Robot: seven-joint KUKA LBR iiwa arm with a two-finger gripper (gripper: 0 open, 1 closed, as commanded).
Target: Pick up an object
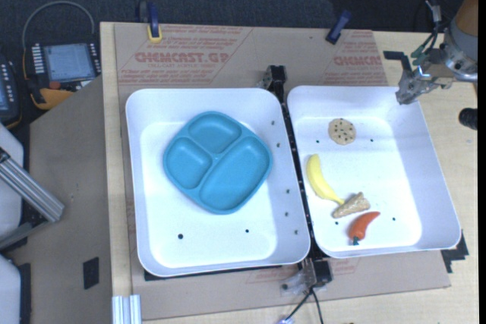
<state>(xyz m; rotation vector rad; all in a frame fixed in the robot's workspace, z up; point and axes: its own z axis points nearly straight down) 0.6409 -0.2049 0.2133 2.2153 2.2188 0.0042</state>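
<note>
The gripper (408, 91) is seen at the right bin's (425, 155) far corner, nothing held; whether it is apart cannot be told. A cookie (342, 131), banana (322, 179), cracker (351, 205) and pepper (363, 225) are spread below. The isolated cookie is judged best approached squarely from above

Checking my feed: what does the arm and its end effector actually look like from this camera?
At the upper right, the end effector is a small grey metal piece with dark fittings, hanging over the right bin's far corner. Thin dark cables loop above it toward a grey, rounded arm segment at the frame edge. No markings are legible.
</note>
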